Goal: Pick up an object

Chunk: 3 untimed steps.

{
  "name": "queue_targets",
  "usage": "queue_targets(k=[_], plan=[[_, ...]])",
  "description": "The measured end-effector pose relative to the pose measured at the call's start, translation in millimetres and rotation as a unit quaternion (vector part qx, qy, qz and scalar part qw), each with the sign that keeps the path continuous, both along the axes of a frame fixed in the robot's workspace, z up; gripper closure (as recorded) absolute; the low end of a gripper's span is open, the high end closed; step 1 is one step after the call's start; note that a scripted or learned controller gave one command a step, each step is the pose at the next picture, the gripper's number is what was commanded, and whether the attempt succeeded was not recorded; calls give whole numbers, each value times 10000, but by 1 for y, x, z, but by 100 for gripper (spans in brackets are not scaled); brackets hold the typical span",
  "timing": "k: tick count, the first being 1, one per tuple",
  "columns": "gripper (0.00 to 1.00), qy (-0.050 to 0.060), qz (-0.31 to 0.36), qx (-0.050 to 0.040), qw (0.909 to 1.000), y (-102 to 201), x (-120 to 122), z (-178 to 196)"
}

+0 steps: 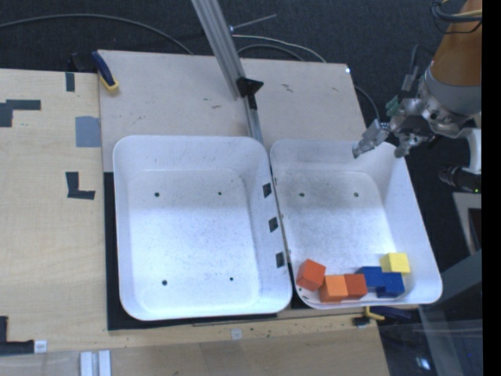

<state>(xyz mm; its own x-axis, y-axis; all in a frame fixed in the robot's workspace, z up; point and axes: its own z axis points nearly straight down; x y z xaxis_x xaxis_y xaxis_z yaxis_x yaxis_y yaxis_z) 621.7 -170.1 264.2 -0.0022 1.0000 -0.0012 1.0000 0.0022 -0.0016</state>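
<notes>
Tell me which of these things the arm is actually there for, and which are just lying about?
For the job:
- coloured blocks, clustered at the near edge of the right bin
- gripper, above that bin's far right corner

Lying about:
- left bin
- metal rail
- yellow-and-blue clamp on the board
- black cables

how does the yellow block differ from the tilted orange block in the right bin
The yellow block is yellow and sits on top of the blue blocks at the right end of the row; the orange block is orange-red and rests at the left end. The yellow one sits flat; the orange one is tilted. Both are small blocks at the near edge of the right bin.
</notes>
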Motion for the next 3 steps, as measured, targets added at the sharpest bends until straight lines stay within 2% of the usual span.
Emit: queue_targets(k=[1,2,3], plan=[[0,13,-19,-4,10000,-39,9,-34],[0,-55,4,-12,10000,-39,43,62],[0,-11,-2,-5,10000,-39,47,62]])
